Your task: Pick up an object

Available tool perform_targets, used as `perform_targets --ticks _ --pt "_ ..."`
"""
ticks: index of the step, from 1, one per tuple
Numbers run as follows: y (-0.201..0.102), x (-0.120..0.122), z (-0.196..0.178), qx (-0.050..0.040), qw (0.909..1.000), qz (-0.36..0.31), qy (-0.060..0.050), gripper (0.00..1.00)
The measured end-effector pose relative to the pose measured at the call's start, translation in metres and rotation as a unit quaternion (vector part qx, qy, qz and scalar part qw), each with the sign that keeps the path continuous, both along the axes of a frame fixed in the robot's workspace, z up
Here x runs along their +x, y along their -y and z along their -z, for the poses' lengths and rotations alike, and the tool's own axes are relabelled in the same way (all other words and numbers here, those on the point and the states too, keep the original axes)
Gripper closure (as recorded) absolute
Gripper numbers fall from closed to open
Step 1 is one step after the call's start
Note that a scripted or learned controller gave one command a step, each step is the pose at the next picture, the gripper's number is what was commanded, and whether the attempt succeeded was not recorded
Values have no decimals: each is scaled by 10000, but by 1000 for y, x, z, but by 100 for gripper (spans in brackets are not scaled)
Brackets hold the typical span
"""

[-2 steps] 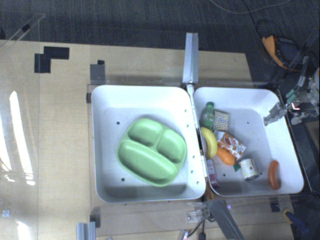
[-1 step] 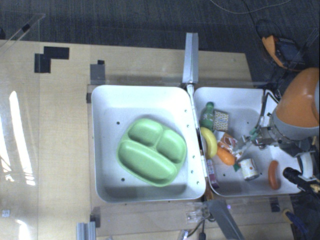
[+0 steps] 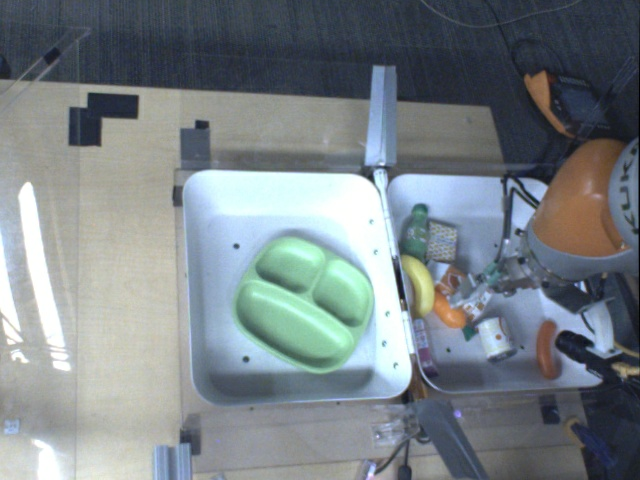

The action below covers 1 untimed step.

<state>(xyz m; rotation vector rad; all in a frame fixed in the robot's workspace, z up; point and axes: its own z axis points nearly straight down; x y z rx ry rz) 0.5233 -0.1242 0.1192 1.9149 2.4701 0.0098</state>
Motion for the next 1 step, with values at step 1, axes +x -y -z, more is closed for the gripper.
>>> perform_targets --ticks 1 --pt "-29 -12 25 -40 9922 -1243 92 0"
